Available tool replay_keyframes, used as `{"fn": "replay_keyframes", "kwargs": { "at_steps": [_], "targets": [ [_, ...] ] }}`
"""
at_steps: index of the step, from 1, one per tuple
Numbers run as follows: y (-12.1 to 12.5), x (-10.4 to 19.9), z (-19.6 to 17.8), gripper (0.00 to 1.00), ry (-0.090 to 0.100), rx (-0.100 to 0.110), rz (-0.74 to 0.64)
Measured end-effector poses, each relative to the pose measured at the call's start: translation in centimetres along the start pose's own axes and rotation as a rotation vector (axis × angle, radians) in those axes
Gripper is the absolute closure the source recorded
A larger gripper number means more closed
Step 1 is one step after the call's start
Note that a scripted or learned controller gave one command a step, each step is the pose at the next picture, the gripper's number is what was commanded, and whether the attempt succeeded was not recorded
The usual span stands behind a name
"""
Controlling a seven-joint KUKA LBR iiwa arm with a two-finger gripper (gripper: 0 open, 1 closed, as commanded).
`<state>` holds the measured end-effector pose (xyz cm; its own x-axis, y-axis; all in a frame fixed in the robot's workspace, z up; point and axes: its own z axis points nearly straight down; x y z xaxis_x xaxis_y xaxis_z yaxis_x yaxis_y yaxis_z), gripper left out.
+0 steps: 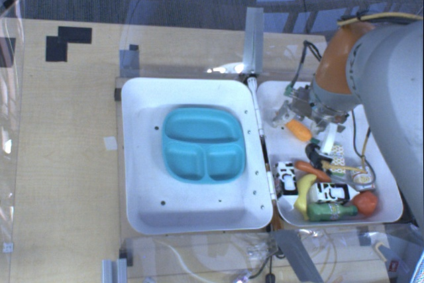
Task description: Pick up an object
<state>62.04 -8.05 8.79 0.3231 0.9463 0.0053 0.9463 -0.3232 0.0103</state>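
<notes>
Most clutter (328, 192) crowds the right bin's (271, 103) near edge; jaws' (311, 117) state unclear.

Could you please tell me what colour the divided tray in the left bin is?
The tray is light blue, seen plainly in the camera view.

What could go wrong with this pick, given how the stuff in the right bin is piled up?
1. The toys are packed tight at the near end of the right bin: banana, green bottle and tomato touch, so a grasp could catch two or shove neighbours.
2. The gripper hangs beside the orange carrot, which it may nudge away.
</notes>
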Motion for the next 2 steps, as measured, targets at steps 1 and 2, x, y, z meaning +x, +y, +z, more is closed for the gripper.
{"fn": "replay_keyframes", "kwargs": {
  "at_steps": [1, 2],
  "targets": [
    [0.1, 0.2, -0.9, 1.0, 0.0, 0.0, -0.008],
    [-1.7, 3.2, -9.6, 1.0, -0.005, 0.009, 0.017]
  ]
}}
